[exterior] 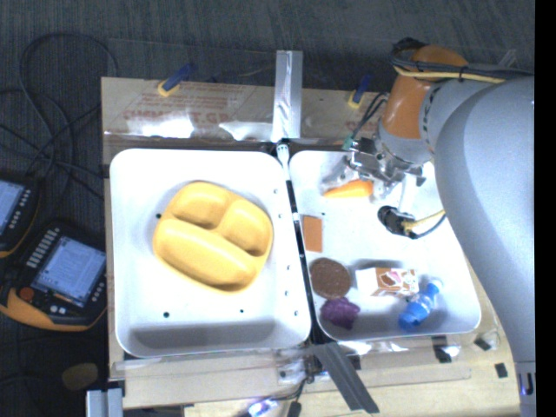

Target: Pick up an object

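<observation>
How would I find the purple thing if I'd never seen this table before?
Start at the right white bin, the one full of small things, and go to its front edge near the wall between the two bins. The purple thing sits there, just below a round brown disc. It is the one purple, lumpy item; the blue toy further right is smoother and brighter.

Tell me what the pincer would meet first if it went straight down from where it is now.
Probably the orange wedge lying just beneath the pincer in the right bin; depth is unclear from this slanted view.
</observation>
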You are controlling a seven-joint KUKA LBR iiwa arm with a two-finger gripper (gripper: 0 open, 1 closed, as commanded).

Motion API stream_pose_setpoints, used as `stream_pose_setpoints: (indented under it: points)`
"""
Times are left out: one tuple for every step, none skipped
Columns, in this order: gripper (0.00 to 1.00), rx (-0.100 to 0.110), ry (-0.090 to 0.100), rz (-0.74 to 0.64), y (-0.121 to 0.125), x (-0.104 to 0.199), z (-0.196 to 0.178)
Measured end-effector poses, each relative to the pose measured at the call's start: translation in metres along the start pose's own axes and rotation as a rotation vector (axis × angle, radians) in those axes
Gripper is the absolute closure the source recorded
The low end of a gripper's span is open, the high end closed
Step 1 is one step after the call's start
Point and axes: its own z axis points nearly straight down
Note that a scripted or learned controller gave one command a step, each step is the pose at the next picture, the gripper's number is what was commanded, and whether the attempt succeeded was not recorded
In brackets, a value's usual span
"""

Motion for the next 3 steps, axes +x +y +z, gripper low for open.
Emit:
stream_pose_setpoints:
  points:
    - [1.00,0.013,-0.005,0.005,-0.002,-0.003,-0.005]
    - [1.00,0.008,0.004,-0.025,-0.064,0.029,-0.094]
    - [1.00,0.006,0.004,-0.290,-0.066,0.039,-0.094]
